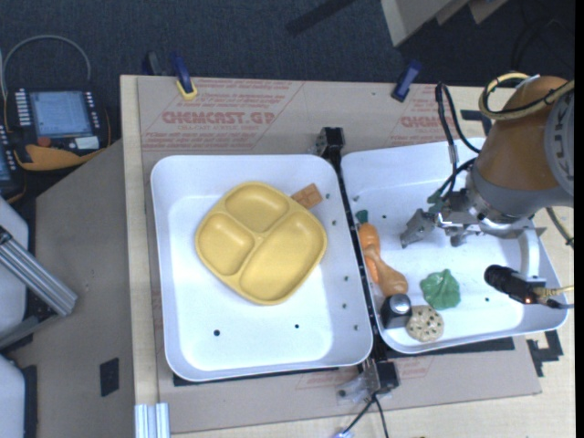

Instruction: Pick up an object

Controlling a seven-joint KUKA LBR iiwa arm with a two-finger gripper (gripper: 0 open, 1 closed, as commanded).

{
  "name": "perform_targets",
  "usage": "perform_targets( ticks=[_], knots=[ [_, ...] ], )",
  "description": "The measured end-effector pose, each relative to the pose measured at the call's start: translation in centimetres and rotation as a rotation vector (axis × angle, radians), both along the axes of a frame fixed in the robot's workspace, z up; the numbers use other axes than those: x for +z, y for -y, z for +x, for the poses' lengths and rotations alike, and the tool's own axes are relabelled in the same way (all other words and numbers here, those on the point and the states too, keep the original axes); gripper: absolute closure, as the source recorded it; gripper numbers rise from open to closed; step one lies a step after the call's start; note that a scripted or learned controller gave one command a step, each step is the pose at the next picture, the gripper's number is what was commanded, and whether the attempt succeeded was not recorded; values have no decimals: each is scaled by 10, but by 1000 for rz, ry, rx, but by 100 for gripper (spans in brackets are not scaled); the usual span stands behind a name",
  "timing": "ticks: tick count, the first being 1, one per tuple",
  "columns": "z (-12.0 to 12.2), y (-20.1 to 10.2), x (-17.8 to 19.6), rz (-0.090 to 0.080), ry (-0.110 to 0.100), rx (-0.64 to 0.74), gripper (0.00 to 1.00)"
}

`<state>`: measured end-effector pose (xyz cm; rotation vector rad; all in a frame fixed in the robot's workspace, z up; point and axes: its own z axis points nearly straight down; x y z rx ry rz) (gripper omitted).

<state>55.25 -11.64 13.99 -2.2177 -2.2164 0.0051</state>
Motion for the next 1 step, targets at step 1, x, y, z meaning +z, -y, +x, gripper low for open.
perform_targets(
  ticks=[1],
  knots=[
    [1,1,-47,-3,10,-1,0]
  ],
)
